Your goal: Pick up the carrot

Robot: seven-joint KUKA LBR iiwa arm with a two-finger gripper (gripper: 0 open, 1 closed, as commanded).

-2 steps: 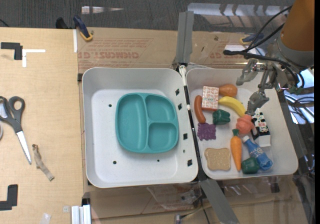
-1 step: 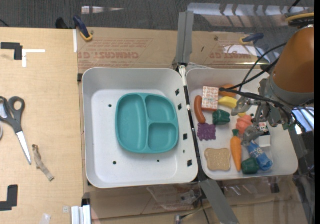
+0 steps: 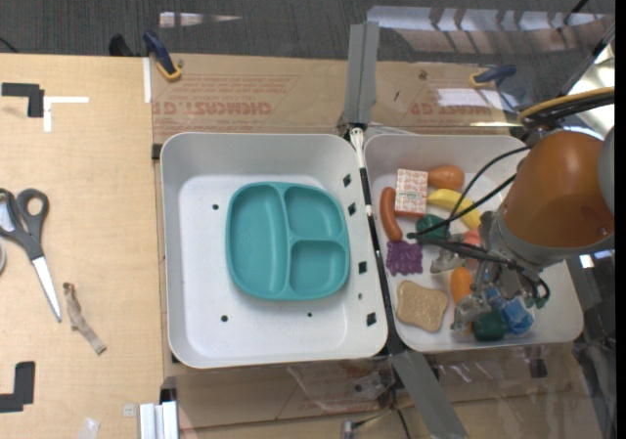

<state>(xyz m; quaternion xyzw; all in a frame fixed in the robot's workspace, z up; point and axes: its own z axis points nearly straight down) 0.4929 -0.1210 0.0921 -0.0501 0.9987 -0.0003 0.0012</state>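
Claw: lower right of frame, low in the right bin; open or closed, cannot tell.
Carrot: just left of the claw.

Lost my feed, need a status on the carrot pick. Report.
Gripper low in right bin, fingers unclear. Carrot beside it, not seen held. Bread, grapes crowd close.

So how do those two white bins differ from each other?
The left bin holds one thing, a teal divided plate, while the right bin holds a jumble of toy foods, among them a slice of bread and purple grapes. The arm's gripper hangs over the right bin, none over the left. Both are shallow, white and stand side by side.
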